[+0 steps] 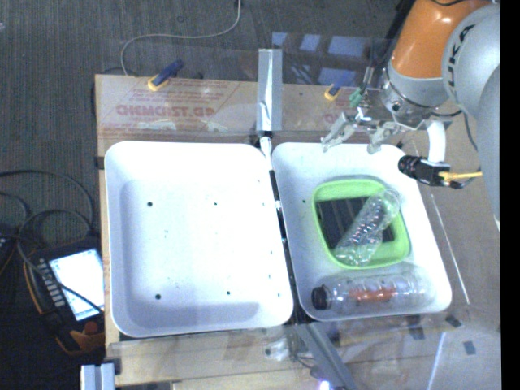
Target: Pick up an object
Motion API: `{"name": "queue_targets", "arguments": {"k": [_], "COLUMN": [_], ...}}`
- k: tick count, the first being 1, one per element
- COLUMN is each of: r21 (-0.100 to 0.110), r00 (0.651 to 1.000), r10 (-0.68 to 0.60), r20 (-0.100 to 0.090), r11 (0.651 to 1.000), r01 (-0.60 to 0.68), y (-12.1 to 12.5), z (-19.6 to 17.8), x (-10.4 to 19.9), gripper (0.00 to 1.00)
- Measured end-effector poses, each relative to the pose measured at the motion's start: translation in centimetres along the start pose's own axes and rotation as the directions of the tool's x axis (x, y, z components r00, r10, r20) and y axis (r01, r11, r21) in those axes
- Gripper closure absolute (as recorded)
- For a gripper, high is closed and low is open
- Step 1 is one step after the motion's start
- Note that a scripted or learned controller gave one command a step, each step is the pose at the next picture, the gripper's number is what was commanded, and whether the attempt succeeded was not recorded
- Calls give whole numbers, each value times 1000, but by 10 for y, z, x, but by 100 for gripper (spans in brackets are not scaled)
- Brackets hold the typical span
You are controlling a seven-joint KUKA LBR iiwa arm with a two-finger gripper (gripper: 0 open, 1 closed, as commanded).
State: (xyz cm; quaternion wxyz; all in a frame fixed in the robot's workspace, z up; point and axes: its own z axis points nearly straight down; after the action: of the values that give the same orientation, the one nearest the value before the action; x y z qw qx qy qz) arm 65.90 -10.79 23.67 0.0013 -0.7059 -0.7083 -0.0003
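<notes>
The right bin (294, 218) holds a green square container (325, 242) with a dark inside. A crumpled clear plastic bottle (370, 222) lies tilted across that container. A second clear bottle (370, 292) with a dark cap lies on its side along the bin's near wall. My gripper (355, 138) hangs above the bin's far edge, well behind the green container. Its two fingers are spread apart with nothing between them.
The left bin (195, 234) sits beside the right one, with a metal divider strip (266, 96) behind their shared edge. Cardboard (171, 112) lines the bench's back, with a yellow-blue clamp (164, 74) on it. A tablet (69, 279) and cables lie on the floor at left.
</notes>
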Motion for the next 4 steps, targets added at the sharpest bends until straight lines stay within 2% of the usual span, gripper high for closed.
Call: {"name": "queue_targets", "arguments": {"k": [1,2,3,4], "r21": [-14,-51,-23,-24], "r00": [995,995,985,985], "r10": [102,-97,-170,-171], "r20": [2,22,10,5], "r11": [995,994,985,985], "r01": [-102,98,170,171], "y": [-87,-83,-38,-38], "z": [92,130,140,129], "x": [-36,-5,1,4], "gripper": [0,0,0,100]}}
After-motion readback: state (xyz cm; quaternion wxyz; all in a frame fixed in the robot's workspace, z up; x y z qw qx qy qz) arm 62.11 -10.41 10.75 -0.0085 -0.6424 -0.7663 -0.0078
